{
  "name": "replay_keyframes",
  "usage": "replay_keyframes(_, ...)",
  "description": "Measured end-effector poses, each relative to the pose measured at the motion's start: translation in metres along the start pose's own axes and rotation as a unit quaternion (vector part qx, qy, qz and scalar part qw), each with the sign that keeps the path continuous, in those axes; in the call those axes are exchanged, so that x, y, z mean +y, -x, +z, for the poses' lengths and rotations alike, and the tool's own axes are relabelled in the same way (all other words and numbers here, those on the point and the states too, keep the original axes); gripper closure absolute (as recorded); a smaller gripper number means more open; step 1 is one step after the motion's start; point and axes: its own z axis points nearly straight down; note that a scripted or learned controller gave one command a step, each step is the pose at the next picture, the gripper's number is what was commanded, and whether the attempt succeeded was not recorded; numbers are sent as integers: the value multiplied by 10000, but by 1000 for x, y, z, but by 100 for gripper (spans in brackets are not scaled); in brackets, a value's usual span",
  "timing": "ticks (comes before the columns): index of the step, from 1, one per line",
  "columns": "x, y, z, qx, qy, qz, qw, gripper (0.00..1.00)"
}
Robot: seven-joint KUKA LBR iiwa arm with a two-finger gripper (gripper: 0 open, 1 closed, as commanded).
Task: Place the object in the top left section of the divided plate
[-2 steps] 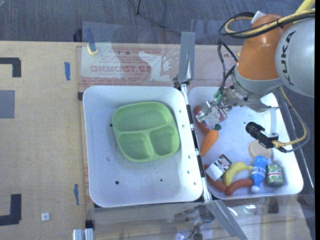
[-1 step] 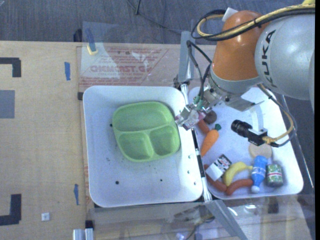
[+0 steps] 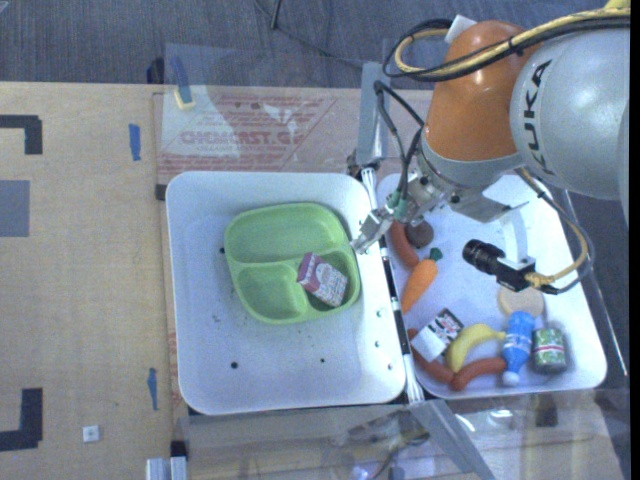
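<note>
Since the carton [image 3: 324, 279] already lies in the plate [image 3: 262, 236], in its lower right section rather than the top left one, a new pick is needed. Whether the pincer [image 3: 372, 230], poised just off the plate's right rim, is wide or narrow I cannot tell. Risks: clipping that rim and shoving the plate, or snagging the divider beside the carton

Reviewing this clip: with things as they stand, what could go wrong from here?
1. A small carton already lies in the green divided plate's lower right section, not the top left one, so the placement may count as wrong.
2. The gripper hangs at the plate's right rim, over the wall between the bins; a descent here might clip the rim and shift the plate.
</note>
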Motion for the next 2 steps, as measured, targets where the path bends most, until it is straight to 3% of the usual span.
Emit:
replay_keyframes(1,53,47,-6,-14,10,1076,9942,0)
replay_keyframes(2,53,47,-6,-13,10,1074,9942,0)
